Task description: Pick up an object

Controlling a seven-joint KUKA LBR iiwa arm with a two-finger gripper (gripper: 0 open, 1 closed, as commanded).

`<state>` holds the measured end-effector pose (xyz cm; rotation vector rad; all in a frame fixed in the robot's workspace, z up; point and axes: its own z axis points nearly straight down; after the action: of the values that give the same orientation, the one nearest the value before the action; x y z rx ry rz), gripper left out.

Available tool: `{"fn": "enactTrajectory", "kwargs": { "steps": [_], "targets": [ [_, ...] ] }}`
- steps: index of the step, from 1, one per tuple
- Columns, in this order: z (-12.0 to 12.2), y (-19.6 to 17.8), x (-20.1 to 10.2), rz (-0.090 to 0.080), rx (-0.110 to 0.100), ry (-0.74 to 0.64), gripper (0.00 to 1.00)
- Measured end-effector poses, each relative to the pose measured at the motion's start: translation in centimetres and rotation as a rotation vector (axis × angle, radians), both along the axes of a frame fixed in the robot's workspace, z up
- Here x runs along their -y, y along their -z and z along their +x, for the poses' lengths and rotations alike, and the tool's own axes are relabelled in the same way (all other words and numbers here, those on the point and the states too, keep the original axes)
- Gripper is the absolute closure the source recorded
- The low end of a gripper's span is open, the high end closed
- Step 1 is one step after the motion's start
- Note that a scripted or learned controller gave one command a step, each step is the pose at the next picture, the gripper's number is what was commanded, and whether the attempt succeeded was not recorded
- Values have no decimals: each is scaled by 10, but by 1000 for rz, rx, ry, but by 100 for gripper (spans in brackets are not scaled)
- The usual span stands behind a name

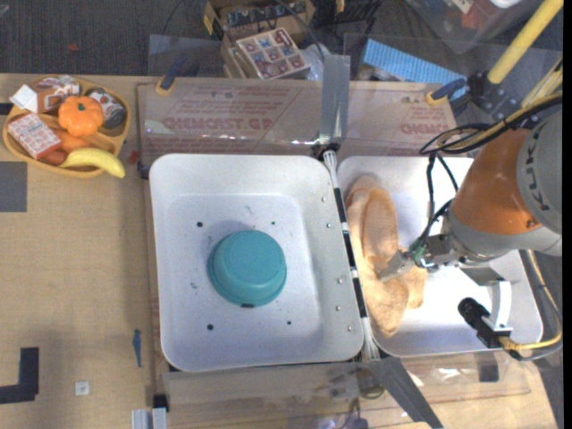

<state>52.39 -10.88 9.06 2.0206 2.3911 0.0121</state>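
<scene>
The gripper sits low in the right bin, touching a tan cloth; its grip can't be told. A teal bowl lies in the left bin.

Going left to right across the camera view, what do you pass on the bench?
Fruit plate → teal bowl in the left bin → tan cloth-like object in the right bin → gripper on the cloth's right side → orange-banded arm.

The arm reaches in from the right, wrist angled down and leftward
</scene>
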Motion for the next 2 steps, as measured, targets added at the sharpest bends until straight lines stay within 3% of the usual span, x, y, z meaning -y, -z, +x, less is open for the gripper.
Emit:
{"fn": "enactTrajectory", "kwargs": {
  "steps": [1, 2],
  "targets": [
    [1, -10, 2, 3, 3, 5, 100],
    [1, -10, 2, 3, 2, 6, 0]
  ]
}}
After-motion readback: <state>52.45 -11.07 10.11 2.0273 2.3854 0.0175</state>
